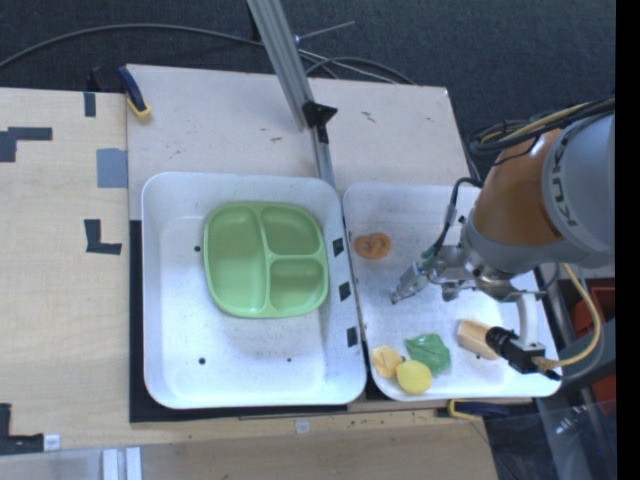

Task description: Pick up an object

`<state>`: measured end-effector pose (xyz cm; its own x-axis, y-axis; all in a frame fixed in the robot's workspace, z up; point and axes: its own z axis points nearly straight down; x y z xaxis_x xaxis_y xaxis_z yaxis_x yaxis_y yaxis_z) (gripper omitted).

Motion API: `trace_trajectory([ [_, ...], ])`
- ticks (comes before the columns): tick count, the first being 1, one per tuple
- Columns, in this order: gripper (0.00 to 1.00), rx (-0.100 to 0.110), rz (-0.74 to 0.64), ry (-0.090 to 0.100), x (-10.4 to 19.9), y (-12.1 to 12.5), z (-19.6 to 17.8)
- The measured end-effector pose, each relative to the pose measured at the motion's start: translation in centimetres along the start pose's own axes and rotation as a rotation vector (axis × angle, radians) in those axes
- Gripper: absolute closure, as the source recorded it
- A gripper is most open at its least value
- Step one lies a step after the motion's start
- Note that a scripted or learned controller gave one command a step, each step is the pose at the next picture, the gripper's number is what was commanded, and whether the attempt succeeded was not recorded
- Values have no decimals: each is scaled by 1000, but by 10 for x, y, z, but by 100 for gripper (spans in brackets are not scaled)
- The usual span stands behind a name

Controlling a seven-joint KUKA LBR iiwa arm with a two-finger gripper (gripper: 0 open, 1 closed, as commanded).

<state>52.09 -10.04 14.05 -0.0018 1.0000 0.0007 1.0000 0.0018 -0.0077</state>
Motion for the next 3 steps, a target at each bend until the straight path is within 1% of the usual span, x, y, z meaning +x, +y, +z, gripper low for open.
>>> trace_trajectory([
  [1,0,-6,0,-2,0,0,51],
  [2,100,-4,-1,1,1,0,40],
  [3,100,-10,1,-1,0,-8,-17],
])
